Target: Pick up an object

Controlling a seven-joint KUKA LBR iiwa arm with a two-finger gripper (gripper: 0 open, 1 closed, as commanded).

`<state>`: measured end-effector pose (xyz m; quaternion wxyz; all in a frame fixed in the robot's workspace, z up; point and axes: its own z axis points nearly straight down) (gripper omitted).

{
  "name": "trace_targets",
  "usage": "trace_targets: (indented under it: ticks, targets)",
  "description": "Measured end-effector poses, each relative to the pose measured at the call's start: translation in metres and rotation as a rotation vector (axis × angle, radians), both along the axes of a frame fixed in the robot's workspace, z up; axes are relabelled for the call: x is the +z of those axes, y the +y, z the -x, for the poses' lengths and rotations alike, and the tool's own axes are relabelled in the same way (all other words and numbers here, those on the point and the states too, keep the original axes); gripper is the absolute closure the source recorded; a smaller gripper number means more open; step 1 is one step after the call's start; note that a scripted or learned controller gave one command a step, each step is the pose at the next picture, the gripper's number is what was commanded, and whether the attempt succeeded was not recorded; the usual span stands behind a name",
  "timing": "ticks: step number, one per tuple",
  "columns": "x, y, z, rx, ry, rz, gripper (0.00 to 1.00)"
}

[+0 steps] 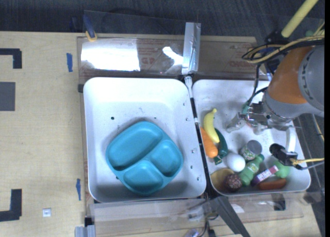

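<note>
Claw [242, 120] is hanging over the upper middle of the right bin [221, 94], at the end of the grey arm [287, 83] reaching in from the right. How far it is open, and whether it is gripping anything, cannot be told from this view. Just to its left a yellow toy banana [210, 121] is lying along the bin's left wall, touching an orange carrot [209, 146] below it, with a dark green vegetable [222, 145] beside the carrot. Nearer the front, a white egg [236, 163], a green bottle [251, 172], a grey-lidded jar [252, 149] and a brown bowl [219, 177] are crowding together. A blue divided plate [144, 156] is sitting in the left bin [103, 101] on the desk [36, 143].
</note>
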<state>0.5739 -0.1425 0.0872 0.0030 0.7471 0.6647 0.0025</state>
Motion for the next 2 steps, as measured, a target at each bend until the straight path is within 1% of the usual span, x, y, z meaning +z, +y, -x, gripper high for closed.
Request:
trace_targets:
  ticks: [1, 2]
  targets:
    - [-0.001, -0.001, -0.043, 0.009, 0.003, 0.0, 0.0]
    - [-0.002, -0.022, -0.082, -0.02, 0.008, 0.0, 0.0]
